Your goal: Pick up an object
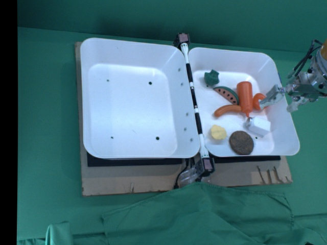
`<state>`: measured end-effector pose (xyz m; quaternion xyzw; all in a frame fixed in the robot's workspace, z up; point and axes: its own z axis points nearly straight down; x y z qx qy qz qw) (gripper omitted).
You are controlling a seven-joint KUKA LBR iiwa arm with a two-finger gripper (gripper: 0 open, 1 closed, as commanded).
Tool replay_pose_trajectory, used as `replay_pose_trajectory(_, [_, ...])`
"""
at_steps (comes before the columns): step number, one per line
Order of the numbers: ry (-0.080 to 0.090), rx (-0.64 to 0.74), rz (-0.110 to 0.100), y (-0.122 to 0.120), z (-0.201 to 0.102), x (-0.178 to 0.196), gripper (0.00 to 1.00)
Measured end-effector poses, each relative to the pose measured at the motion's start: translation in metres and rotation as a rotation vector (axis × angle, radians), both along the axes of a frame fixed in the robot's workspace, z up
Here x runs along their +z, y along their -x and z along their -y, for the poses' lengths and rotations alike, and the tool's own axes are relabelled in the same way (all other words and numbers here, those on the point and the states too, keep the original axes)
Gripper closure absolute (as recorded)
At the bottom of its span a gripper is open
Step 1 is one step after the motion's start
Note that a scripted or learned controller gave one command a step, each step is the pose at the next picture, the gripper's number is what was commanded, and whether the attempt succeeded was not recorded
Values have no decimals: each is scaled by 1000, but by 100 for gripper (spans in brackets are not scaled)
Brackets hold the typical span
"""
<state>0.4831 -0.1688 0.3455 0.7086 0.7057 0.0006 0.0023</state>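
The arm's wrist section (pixel 318 74) is light grey metal with an orange band at its upper edge. Thin dark cables (pixel 302 61) run alongside it. The gripper (pixel 280 97) consists of pale grey, angular parts.

Toys (pixel 244 97) crowding right bin (pixel 286 137); left bin (pixel 133 103) open.
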Motion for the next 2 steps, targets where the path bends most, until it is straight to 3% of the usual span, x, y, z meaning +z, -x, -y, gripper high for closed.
replay_pose_trajectory(1, [-2, -2, -9, -20, 19, -98, 0])
replay_pose_trajectory(2, [2, 4, 3, -83, -1, -166, 0])
